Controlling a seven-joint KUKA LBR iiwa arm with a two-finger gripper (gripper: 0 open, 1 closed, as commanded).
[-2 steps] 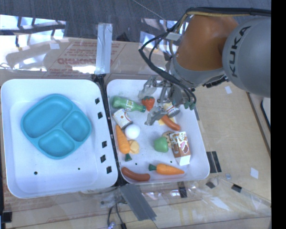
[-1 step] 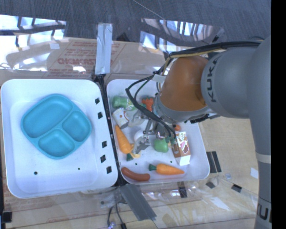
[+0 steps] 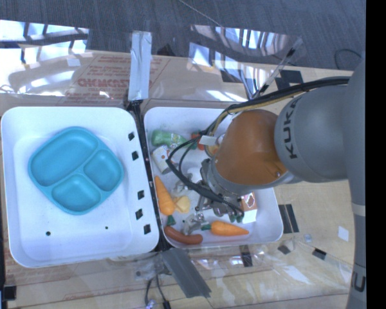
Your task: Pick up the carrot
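An orange carrot [image 3: 229,229] with a green stem end lies near the front edge of the right bin [image 3: 265,232]. A second orange carrot-like piece [image 3: 164,196] lies along that bin's left wall. My gripper [image 3: 209,209] hangs low in the right bin under the orange wrist band, just above and left of the front carrot. The wrist hides most of the fingers, and nothing shows between them.
The right bin also holds a brown sausage [image 3: 184,238], a yellow piece [image 3: 182,204], a green item [image 3: 164,137] and a white packet [image 3: 162,158]. The left bin [image 3: 13,192] bears a blue divided plate [image 3: 76,169]. Cables loop off the wrist.
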